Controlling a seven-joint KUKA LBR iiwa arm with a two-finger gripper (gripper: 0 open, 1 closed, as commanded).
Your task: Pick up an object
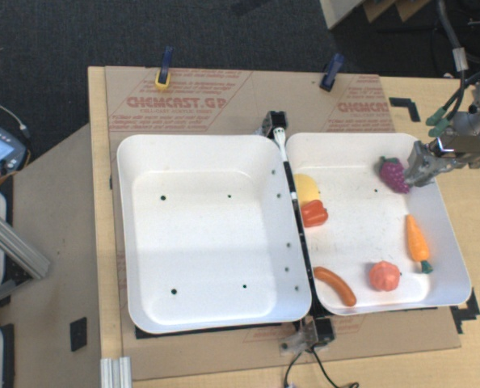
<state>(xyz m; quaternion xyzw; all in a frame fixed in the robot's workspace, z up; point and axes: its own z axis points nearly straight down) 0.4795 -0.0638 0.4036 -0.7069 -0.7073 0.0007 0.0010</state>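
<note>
White bins sit side by side on the surface [224, 95]: left bin [200, 233], right bin [361, 164]. Tool [424, 168] at 2 o'clock of the right bin, touching the purple grapes [393, 175]; whether it grips them, cannot tell. Carrot [418, 242] at 4 o'clock, sausage [335, 285] at 7, pink peach [385, 276] at 5; yellow piece [306, 187] and red pepper [314, 213] at 9.
</note>
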